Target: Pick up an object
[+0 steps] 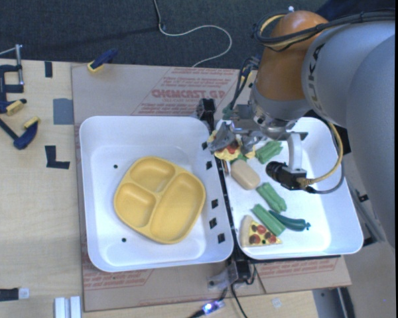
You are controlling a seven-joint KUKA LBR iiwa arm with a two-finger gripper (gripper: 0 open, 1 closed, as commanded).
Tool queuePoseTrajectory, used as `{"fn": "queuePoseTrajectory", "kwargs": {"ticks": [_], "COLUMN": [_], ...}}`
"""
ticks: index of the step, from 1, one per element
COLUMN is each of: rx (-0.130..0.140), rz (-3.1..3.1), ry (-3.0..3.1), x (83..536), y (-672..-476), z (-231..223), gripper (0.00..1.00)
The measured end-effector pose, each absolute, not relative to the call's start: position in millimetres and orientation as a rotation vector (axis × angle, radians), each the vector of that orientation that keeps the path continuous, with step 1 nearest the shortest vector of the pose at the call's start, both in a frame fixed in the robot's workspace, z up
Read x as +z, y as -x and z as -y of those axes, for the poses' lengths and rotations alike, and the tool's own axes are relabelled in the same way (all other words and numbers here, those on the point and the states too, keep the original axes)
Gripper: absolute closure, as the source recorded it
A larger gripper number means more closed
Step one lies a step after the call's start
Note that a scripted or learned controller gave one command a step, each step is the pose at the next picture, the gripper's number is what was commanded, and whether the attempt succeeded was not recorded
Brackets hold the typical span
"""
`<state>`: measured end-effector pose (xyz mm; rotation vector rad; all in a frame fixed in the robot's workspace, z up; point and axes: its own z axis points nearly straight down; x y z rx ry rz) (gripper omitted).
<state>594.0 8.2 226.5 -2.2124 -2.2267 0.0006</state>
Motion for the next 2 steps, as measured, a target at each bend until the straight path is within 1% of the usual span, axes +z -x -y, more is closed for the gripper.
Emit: {"fn": "queuePoseTrajectory", "kwargs": {"ticks": [1, 2], "rx": [0.001, 0.007], "rz": [2.225, 2.221], "ry": [2.214, 2.219], "x": [234.0, 212.6], "y": [-587.3, -586.0], "z": [-34.6, -29.7], "gripper": [1.0, 1.0]}}
